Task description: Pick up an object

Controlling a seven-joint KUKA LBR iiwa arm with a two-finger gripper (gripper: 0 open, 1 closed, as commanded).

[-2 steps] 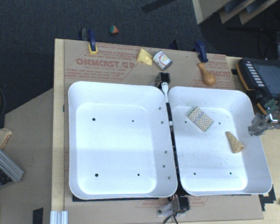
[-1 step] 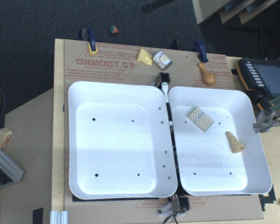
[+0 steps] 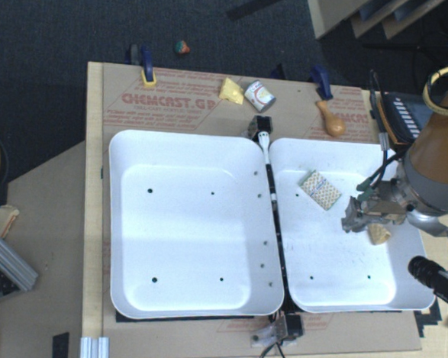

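From the overhead camera view, the claw [image 3: 356, 219] hangs low inside the right bin [image 3: 331, 293], toward that bin's right wall; how its jaws stand cannot be told. A tan lump [image 3: 379, 235] lies just beside the claw, on its right. A patterned packet [image 3: 320, 189] rests on the bin floor up and left of the claw, apart from it. The left bin [image 3: 129, 229] adjoins the right bin on the surface [image 3: 100, 97].
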